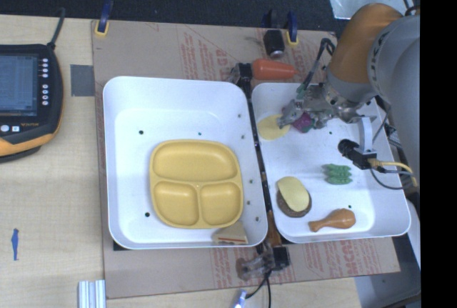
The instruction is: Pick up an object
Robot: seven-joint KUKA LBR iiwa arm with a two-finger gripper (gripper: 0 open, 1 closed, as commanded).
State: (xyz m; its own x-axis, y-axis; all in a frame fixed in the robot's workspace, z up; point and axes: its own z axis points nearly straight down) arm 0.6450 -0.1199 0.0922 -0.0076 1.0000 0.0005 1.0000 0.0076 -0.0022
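A wooden bench [43, 228] filled the frame from the left, with a brown cardboard sheet [178, 56] laid over it and dark floor across the top. A black and orange pendant [25, 99] sat at the left edge.

Two white bins stood side by side on the cardboard. The left bin [128, 106] held a yellow divided tray [196, 181] in its lower middle, and a small wedge, tan and white, [230, 234] lay at its bottom rim.

The right bin [385, 224] held a pale yellow disc [270, 128] at its upper left, a purple item [303, 122] just beside the gripper, a green piece [337, 173] right of centre, a brown and yellow potato-like piece [293, 196] lower left, and a drumstick [333, 220] near the bottom rim. An orange carrot [271, 70] lay on the cardboard just above that bin.

The arm [371, 49] came in from the upper right, and its gripper [300, 113] hung low over the bin's upper part, close to the purple item. Whether its jaws were wide, narrow or holding anything could not be told.
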